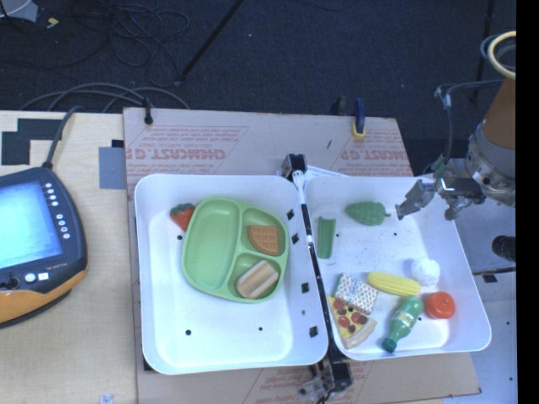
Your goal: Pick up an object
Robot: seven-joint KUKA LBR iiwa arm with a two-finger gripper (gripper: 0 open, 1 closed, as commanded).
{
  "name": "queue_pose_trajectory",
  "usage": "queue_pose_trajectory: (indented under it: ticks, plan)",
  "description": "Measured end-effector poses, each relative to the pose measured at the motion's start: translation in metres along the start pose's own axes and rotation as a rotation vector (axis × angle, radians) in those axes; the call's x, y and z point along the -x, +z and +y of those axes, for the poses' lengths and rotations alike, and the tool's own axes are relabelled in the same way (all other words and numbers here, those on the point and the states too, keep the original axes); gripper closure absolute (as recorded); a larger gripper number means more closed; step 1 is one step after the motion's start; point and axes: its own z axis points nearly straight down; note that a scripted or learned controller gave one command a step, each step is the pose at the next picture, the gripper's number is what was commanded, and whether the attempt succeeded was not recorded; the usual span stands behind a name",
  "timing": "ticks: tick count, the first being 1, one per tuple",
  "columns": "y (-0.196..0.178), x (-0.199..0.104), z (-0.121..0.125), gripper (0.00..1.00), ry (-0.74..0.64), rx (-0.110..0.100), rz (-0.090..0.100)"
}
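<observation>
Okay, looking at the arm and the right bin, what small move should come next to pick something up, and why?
Probably ease the gripper leftward and down toward the green leafy toy. It is the nearest item, lying alone in the right bin, and the fingers look spread with nothing between them.

We see even, bright light on the white bins (pixel 160 310), which glare slightly; the floor (pixel 253 49) behind is dim. Shadows are soft, and detail is somewhat blurry.
</observation>
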Motion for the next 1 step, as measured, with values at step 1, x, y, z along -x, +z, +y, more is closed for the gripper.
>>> queue_pose_trajectory:
  ticks: [1]
  plan:
    - [-0.0098, 0.0006, 0.0000, 1.00, -0.001, -0.001, 0.001]
